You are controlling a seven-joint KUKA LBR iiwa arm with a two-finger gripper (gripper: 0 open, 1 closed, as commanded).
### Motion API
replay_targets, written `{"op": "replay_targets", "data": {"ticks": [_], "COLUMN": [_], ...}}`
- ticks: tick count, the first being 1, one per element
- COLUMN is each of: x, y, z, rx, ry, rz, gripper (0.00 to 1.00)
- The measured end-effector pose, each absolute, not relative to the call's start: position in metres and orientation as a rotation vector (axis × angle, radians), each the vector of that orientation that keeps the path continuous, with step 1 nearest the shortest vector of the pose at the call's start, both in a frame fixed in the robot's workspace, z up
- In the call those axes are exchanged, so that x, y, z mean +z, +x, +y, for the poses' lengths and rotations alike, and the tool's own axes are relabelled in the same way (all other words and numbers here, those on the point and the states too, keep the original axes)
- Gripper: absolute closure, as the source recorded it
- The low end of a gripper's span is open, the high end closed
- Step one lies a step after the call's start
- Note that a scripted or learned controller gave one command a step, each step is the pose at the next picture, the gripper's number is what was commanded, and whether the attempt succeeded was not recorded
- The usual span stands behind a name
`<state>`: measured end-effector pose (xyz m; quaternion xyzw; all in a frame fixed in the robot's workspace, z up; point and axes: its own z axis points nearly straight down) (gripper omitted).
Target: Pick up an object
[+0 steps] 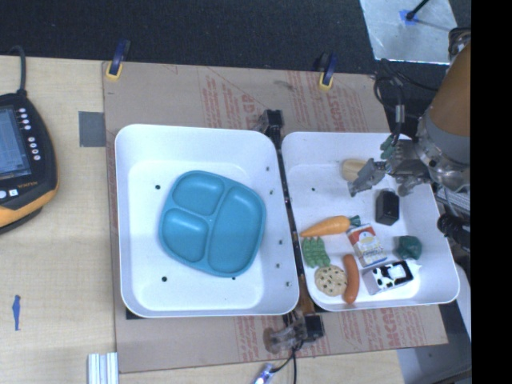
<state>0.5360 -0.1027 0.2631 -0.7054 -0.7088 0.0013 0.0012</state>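
The right bin [320, 154] holds several small things: a black block [387, 207], a tan lump [353, 167], a carrot [330, 226], a green piece [315, 252], a cookie [330, 279], a sausage [350, 278], a red-and-white carton [367, 245], a dark green lump [409, 246] and a black-and-white box [392, 276]. My gripper [387, 182] hovers over the bin's upper right part, just above the black block and right of the tan lump. Its fingers are spread open, with nothing between them.
A blue divided plate [213, 222] lies in the left bin [136, 158]. A black and orange handheld pendant [20, 154] rests at the bench's left edge. Clamps [117, 58] hold the cardboard sheet at the back.
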Motion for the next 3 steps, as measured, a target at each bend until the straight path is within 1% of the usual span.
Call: {"op": "replay_targets", "data": {"ticks": [1, 2, 3], "x": [0.131, 0.099, 0.092], "y": [0.514, 0.560, 0.629], "z": [-0.141, -0.147, -0.193], "rx": [0.007, -0.016, 0.003], "ry": [-2.213, -2.215, -2.216], "rz": [-2.223, -2.235, -2.225], "gripper": [0.00, 0.00, 0.00]}}
